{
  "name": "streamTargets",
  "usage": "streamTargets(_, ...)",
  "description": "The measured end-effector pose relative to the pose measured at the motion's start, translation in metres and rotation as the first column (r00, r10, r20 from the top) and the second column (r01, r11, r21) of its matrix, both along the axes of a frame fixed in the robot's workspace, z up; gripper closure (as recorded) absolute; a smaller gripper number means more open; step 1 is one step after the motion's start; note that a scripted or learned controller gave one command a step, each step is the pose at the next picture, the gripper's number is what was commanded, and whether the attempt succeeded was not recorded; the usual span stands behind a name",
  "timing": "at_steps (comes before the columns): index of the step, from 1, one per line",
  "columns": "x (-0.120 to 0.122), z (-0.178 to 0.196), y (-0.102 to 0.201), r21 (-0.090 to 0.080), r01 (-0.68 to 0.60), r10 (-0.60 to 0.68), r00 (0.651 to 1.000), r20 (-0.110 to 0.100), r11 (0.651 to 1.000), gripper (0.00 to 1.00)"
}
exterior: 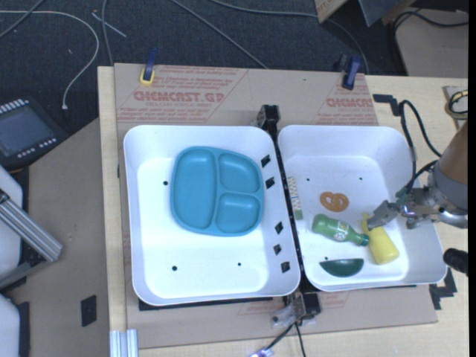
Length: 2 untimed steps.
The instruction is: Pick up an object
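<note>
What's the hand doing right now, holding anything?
Hand: low in the right white bin, just above the yellow plastic block; whether it is open or closed cannot be told, and nothing is seen held.

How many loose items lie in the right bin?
4: a pretzel mid-bin, a green bottle below it, a yellow piece just right of the bottle by the pincer, and a dark green bowl near the front wall. Nothing looks hidden.

Yellow object [384, 245] – lying tilted, right bin [338, 143], near green bottle [338, 229]
</note>
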State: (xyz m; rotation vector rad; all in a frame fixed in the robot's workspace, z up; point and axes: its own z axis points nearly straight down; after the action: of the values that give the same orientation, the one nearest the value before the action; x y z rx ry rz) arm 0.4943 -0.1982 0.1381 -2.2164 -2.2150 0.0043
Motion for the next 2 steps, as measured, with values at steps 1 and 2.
streamTargets(1,-0.001,-0.053,0.001,0.0,-0.001,0.001,1.0,0.001,1.0,0.0)
streamTargets(2,0.001,-0.039,0.001,-0.002,-0.001,0.001,1.0,0.008,1.0,1.0)
